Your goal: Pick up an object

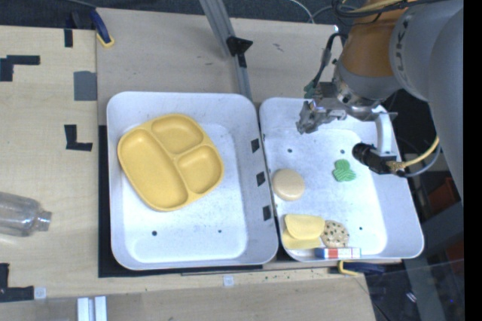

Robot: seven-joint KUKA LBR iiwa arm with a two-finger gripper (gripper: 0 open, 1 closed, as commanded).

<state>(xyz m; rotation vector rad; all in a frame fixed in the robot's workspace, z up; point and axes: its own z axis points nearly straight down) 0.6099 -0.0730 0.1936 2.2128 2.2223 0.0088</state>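
Observation:
In the right bin point(392, 225) lie a round beige bun point(288, 184), a small green piece point(344, 172), a yellow block point(303, 230) and a speckled cookie point(335, 234) beside it. A red, white and blue marker point(337, 253) rests along the bin's front wall. My gripper point(308, 122) hangs over the bin's far left part, above bare floor, with its fingers pointing down and nothing visible between them. It is well behind the bun and to the left of the green piece.
The left bin point(188, 236) holds a yellow divided plate point(170, 159). A clear plastic bottle point(22, 214) lies on the bench at the far left. A grey metal pole point(215, 7) slants down to the gap between the bins. A black cable fitting point(373, 157) juts from the arm over the right bin.

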